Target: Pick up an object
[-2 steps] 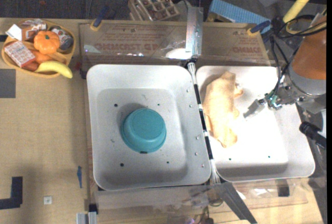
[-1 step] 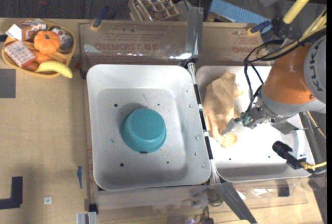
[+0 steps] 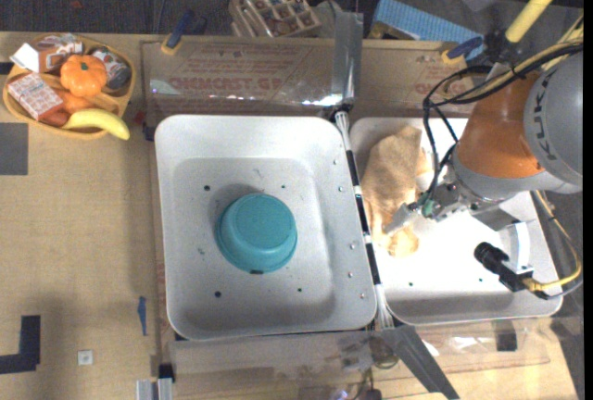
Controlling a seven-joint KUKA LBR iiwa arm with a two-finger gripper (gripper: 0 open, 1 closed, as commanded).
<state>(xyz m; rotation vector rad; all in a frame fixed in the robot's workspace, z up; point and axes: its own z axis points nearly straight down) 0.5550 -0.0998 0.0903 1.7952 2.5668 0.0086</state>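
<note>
Cloth [image 3: 394, 168] fills the right bin's [image 3: 463, 282] left side under my gripper [image 3: 406, 218], whose grip I cannot tell, leaving room near.

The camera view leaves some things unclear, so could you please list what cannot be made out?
- Gripper: its tip is blurred against the tan cloth, so grasp is unclear.
- Right bin: the arm covers its far right side.
- Basket: its packets are too small to read.

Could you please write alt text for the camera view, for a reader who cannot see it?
A grey and orange robot arm lowers its hand over a tan cloth in the right white bin. The left bin holds an upturned teal bowl.
</note>
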